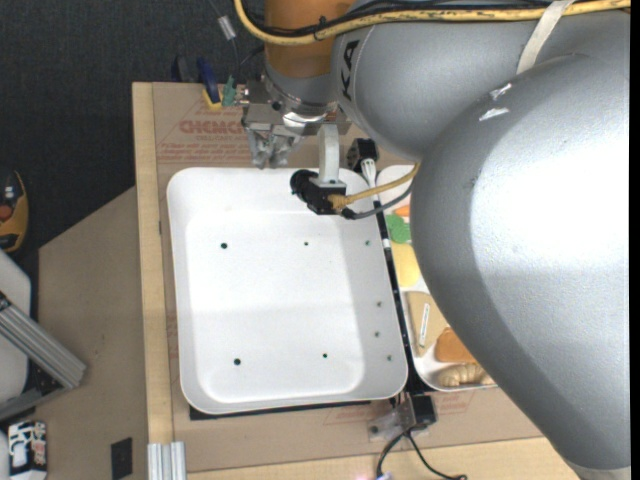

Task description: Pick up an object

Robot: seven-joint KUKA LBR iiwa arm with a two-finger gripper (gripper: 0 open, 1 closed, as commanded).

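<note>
A large grey robot arm with an orange band above its wrist reaches in from the right and fills the upper right of the camera view, its thick rounded links hiding most of the right-hand shallow white bin. The arm bends down toward the far edge of the bench, a brown cardboard-covered surface with red printed lettering along its far side. The metal two-finger gripper hangs just beyond the far rim of the left shallow white bin, pointing down at the bench; whether its jaws are spread or pressed together cannot be told from this angle, and nothing can be seen between them. A small black fitting with a tan cable sits just beside the wrist, over the far right corner of the left bin. The left bin's floor is plain white with a few small dark dots. In the visible strip of the right bin lie the things that could be picked: a small green object near the far end, and toward the near end an orange-brown rounded object and a tan lumpy object touching it. Their shapes are largely hidden by the arm, so their long axes cannot be judged.
</note>
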